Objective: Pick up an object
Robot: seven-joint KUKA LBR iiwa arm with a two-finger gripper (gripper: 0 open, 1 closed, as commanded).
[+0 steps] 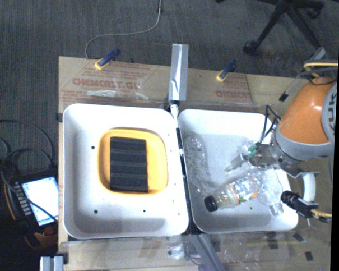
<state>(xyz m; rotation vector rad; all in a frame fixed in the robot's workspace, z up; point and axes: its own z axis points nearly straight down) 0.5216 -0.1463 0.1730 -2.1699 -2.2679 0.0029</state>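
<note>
Clear plastic bottle [234, 195], black cap, lies on its side in right bin [214, 128] among crinkled clear plastic [194, 155]. Left bin [80, 122] holds yellow tray [160, 160] with black insert [129, 164]. Gripper [253, 155] above bottle; grip state unclear.

Bottle [234, 195] and crumpled plastic [252, 172] crowd the right bin [215, 125]; its far-left floor lies open.

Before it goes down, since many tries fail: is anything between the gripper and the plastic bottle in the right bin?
Partly. Crumpled clear plastic wrap lies between the gripper and the plastic bottle, overlapping the bottle's far end. The bottle's black cap and its neck look uncovered, lying toward the right bin's near edge.
</note>
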